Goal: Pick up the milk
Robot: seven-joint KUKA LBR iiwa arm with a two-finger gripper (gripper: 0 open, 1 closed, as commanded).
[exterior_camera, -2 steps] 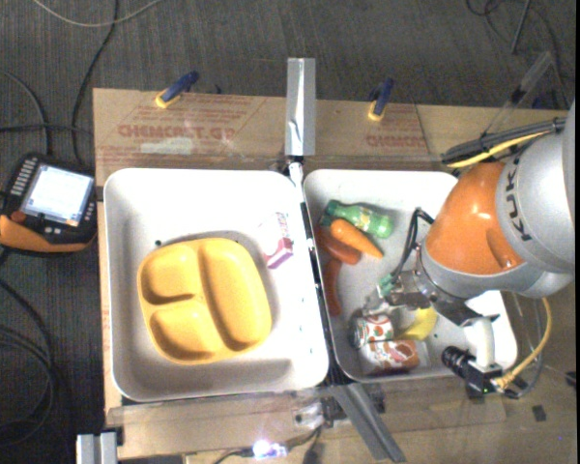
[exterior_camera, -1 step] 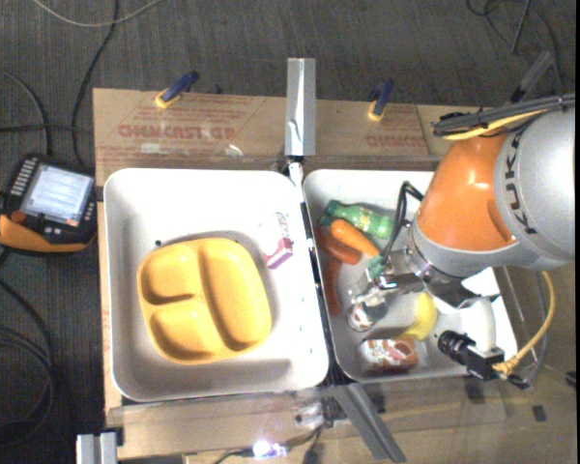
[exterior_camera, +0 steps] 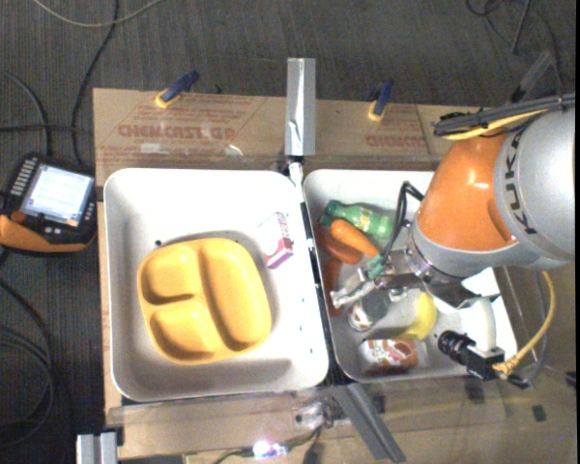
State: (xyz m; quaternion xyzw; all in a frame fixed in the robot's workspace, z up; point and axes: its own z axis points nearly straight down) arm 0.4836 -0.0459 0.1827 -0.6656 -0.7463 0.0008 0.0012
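The milk [exterior_camera: 278, 241] is a small white carton with a pink end. It lies in the left bin [exterior_camera: 126, 356], just past the upper right corner of the yellow divided plate [exterior_camera: 205, 298]. My gripper [exterior_camera: 360, 290] hangs low over the right bin [exterior_camera: 314, 193], near its left wall, among the items there. It is well to the right of the milk, across the wall between the bins. The arm's orange band and grey body hide the right half of that bin.
The right bin holds a green bottle [exterior_camera: 360, 218], an orange carrot [exterior_camera: 351, 237], a yellow lemon-like item [exterior_camera: 421, 315] and a brown packet [exterior_camera: 391, 354]. A metal post [exterior_camera: 300, 104] stands behind the bins. A teach pendant [exterior_camera: 46, 204] lies at the left.
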